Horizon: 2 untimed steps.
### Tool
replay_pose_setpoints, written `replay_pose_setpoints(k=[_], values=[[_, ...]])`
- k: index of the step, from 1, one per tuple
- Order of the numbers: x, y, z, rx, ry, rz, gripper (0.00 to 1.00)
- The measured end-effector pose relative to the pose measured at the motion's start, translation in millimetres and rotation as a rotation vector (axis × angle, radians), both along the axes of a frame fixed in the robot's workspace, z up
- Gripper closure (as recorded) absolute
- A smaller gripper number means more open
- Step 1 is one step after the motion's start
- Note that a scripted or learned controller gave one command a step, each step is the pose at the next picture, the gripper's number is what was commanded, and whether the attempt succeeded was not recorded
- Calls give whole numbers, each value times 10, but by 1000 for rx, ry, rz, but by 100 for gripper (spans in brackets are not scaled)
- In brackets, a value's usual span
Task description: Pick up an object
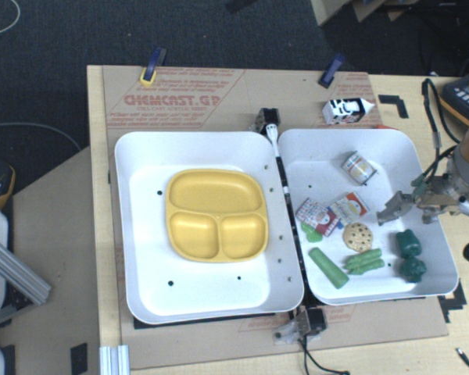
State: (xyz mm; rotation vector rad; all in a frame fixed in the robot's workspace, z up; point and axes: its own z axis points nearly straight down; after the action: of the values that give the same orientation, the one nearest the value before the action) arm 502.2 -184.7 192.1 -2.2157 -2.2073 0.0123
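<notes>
Sitting on a cardboard-topped bench (219, 92), two white bins (141, 209), dark carpet (102, 22) behind, fingers (392, 209) spread, pinching nothing.

Yellow divided plate (216, 213) in left bin (133, 233); tool (399, 207) over right bin (434, 280) beside green toys (410, 255).

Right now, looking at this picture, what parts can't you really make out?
- Arm: cut off by the camera view's right edge.
- Gripper: too blurred to tell how it stands.
- Packets: print too small to read.
- Small can: label too small.
- Black-and-white carton outside the right bin: markings unclear.
</notes>
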Motion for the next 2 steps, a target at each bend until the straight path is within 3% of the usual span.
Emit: replay_pose_setpoints(k=[1, 2], values=[[34, 4, 71, -4, -14, 4, 0], [19, 32, -567, 0, -8, 3, 0]])
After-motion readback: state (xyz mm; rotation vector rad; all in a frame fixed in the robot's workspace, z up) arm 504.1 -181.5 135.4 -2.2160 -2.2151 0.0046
